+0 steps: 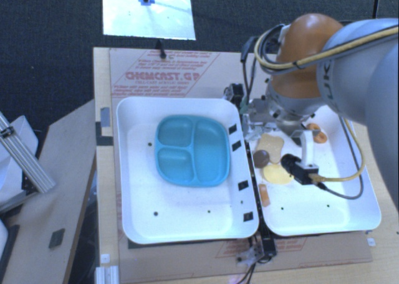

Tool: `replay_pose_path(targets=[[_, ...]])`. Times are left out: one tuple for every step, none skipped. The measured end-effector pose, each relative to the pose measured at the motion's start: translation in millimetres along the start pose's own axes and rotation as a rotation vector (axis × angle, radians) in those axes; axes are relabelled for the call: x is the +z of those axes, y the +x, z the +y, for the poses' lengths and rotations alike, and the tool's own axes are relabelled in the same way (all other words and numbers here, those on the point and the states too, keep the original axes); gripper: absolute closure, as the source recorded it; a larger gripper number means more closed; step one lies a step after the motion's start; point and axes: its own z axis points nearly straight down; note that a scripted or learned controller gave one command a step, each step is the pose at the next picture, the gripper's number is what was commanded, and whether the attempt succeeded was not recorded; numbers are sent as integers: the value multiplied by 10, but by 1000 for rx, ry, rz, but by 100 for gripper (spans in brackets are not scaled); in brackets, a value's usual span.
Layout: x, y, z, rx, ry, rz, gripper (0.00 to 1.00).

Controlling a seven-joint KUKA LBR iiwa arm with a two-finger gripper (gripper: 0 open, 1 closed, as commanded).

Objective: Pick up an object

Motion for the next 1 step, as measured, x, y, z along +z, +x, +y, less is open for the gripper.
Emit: replay_pose_path(targets=[[-78, 436, -110, 0, -1, 0, 100]])
